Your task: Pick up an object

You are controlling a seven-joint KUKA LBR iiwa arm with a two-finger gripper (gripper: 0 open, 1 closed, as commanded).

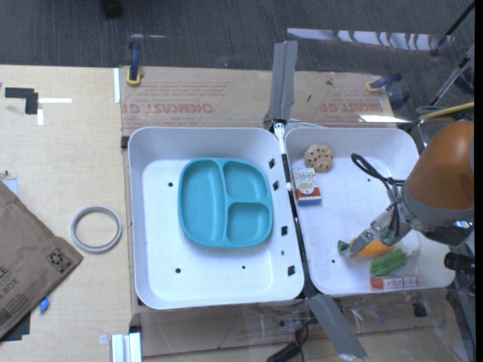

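Reaching in over the right bin (332,281), the arm (445,176) brings its end effector (371,240) down low near that bin's front right corner, right at an orange toy carrot (367,247) with a green end. The fingers sit so tight against the carrot, and are so small here, that I cannot tell whether they are parted or clenched, nor whether the carrot is truly between them or merely touched.

Nearest of all, along the front edge of the right bin, lies a small flat packet with red lettering (394,282). Just behind it rests a green leafy toy (388,261), touching or almost touching the carrot at the end effector. A dark cable (371,168) loops across the bin floor from the wrist toward the bin's middle.

Farther back, near the left wall of the right bin, a small white, red and blue carton (306,185) lies flat, and beyond it, toward the far left corner, sits a round chocolate-chip cookie (319,157).

The left bin (151,225) holds a teal divided plate (226,202) with three compartments, roughly in the middle.

On the surface (68,164) to the left of the bins, a ring of tape (96,227) lies flat, and a brown cardboard box (26,262) juts in at the front left corner.
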